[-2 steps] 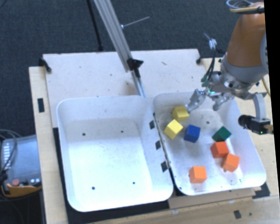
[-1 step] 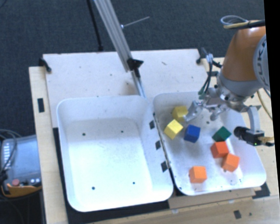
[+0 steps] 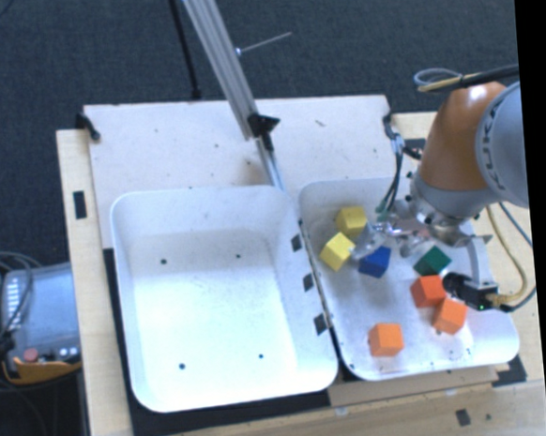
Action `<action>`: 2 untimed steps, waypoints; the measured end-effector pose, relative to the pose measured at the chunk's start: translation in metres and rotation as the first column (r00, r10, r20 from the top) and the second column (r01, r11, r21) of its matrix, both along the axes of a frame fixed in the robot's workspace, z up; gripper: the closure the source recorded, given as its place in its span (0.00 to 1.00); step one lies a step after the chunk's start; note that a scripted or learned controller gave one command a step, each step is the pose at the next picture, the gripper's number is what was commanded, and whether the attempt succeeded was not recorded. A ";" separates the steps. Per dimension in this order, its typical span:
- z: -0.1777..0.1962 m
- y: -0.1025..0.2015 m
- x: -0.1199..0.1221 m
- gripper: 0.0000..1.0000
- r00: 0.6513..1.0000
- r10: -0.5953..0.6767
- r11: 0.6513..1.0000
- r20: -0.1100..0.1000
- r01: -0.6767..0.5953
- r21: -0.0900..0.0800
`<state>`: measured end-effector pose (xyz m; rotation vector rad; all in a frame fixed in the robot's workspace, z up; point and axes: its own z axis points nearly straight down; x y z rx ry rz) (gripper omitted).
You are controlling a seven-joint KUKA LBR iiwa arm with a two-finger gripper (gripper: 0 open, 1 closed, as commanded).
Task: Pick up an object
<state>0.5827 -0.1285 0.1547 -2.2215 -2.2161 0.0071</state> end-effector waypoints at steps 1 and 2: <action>-0.053 -0.001 -0.001 0.00 1.000 -0.001 1.000 0.001 0.001 0.000; -0.039 -0.003 0.001 1.00 1.000 -0.014 1.000 0.010 0.014 -0.001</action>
